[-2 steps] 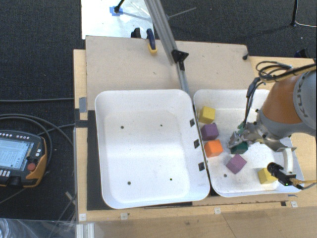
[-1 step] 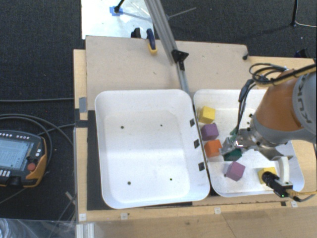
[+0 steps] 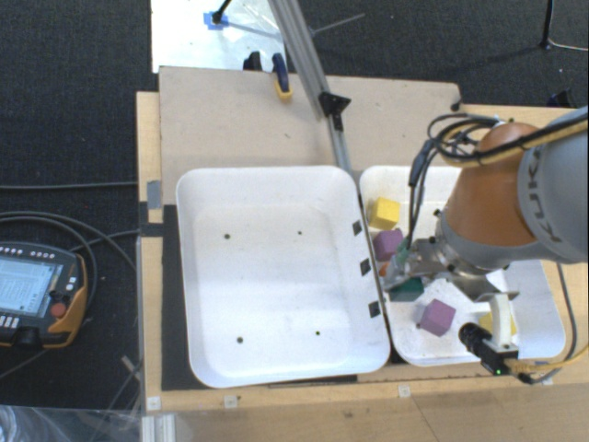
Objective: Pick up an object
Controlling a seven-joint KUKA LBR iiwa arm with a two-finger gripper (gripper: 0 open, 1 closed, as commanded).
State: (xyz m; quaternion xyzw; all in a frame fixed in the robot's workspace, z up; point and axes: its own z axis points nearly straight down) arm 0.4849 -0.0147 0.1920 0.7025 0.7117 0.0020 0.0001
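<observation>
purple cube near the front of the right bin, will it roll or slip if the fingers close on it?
The purple cube looks flat-faced and blocky, so it probably slides rather than rolls. It appears rigid, likely a light block. It sits slightly turned on the right bin floor, so fingers meeting it off-square might twist it.

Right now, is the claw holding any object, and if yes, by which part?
It cannot be told. The claw is low in the right bin, beside a purple block and over a green piece; no hold is visible.
</observation>
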